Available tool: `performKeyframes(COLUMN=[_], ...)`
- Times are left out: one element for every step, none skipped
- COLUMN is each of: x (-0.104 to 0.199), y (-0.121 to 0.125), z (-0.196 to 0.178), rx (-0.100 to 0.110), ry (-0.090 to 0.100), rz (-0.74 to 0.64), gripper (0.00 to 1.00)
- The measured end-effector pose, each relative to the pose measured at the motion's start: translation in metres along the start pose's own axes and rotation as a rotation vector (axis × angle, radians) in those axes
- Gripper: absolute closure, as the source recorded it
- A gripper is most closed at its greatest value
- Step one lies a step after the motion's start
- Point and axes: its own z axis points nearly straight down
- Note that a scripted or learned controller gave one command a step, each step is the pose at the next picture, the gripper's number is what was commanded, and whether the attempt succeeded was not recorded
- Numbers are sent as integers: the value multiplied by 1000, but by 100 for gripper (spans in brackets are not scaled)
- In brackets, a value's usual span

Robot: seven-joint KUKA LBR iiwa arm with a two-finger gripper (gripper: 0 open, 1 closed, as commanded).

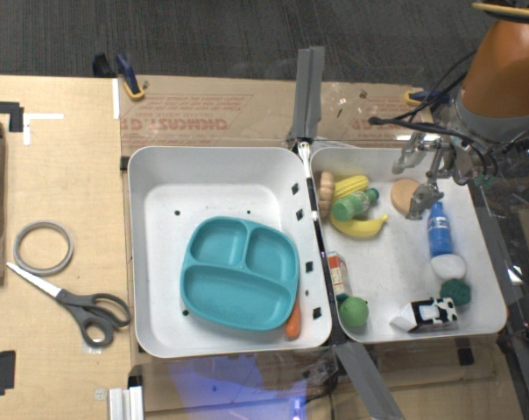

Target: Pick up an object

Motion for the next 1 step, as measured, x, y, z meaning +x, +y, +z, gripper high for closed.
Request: performKeyframes(x=[-10], y=[35], z=[90], rx=[1], ry=[-3], rz=[56], gripper=[0])
